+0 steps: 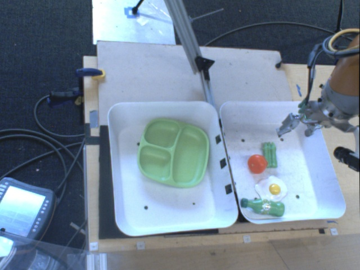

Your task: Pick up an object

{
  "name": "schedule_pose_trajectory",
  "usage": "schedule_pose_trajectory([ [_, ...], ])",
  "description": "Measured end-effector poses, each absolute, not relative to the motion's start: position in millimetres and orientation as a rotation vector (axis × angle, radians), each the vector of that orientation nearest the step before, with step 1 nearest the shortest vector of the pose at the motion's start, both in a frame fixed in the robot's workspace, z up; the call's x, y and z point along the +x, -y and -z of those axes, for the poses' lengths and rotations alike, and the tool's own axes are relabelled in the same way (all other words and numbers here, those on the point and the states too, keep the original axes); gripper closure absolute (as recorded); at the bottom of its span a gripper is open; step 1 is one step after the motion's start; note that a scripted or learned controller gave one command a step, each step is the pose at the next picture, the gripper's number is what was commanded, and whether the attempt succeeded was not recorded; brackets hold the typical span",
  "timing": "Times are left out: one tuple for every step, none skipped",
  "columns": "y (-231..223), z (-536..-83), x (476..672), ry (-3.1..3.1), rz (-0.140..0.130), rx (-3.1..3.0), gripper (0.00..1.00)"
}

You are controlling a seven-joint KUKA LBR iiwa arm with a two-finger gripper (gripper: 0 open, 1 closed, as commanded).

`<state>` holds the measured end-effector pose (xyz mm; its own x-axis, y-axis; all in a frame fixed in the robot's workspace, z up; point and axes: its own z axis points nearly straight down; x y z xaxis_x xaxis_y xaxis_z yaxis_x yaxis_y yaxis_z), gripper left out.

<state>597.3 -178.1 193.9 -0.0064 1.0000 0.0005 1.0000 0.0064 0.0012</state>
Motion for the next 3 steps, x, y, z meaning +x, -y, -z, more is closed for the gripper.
schedule_pose_trajectory([
  [178.1, -193.9, 597.3, -2.228, -0.002, 2.214, 0.0],
  [185.2, -147.6, 591.8, -2.223, 0.003, 2.223, 0.0],
  [185.4, -97.2, 592.3, -2.222, 0.001, 2.222, 0.0],
])
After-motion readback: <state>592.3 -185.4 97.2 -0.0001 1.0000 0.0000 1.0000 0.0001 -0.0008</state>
